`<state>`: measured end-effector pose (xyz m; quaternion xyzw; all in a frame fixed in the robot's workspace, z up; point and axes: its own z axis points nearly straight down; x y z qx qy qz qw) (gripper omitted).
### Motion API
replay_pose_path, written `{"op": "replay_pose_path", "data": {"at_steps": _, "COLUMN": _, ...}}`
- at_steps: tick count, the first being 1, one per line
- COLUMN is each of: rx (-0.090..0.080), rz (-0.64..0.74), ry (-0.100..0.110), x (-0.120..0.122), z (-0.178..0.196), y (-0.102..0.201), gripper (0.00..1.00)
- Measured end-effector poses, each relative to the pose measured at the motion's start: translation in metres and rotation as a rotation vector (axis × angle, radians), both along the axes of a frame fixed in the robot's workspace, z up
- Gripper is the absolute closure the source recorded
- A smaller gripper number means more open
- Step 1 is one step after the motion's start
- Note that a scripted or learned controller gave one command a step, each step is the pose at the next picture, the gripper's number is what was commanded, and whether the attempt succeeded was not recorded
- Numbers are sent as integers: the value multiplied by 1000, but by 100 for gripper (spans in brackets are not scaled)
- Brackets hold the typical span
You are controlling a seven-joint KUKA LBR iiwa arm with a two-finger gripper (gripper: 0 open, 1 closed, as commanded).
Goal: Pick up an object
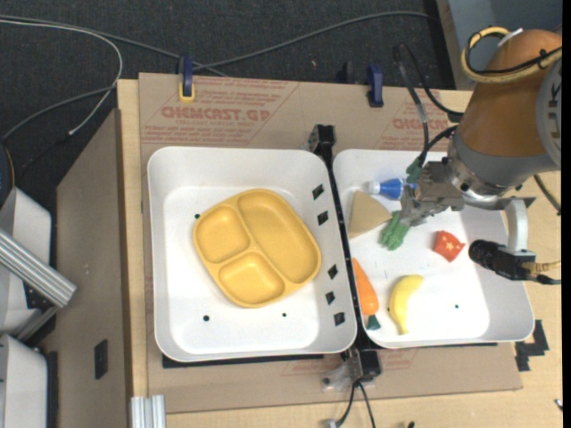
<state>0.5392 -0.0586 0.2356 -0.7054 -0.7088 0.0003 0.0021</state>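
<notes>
Left bin [169, 239]: holds 1 yellow divided plate [257, 246] with 3 compartments, lying near its middle.
Right bin [508, 315]: holds the loose items, the arm [508, 105] reaching in from 3 o'clock.
Around the hand: a blue-capped bottle [386, 188] at its 9 o'clock, a tan wedge [364, 214] at 8 o'clock, a red piece [447, 245] at 4 o'clock.
Further off: a banana [403, 301] at 6 o'clock, a carrot [365, 292] along the bin's left wall.
Green vegetable [393, 231]: just below the hand, touching or almost touching it.
Hand [412, 209]: low over the bin; whether it is released, clenched or grasping, I cannot tell.
</notes>
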Motion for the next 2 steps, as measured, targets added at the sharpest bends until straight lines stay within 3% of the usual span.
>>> {"op": "replay_pose_path", "data": {"at_steps": 2, "rx": 0, "rz": 2, "ry": -2, "x": -28, "z": 6, "y": 117, "gripper": 100}}
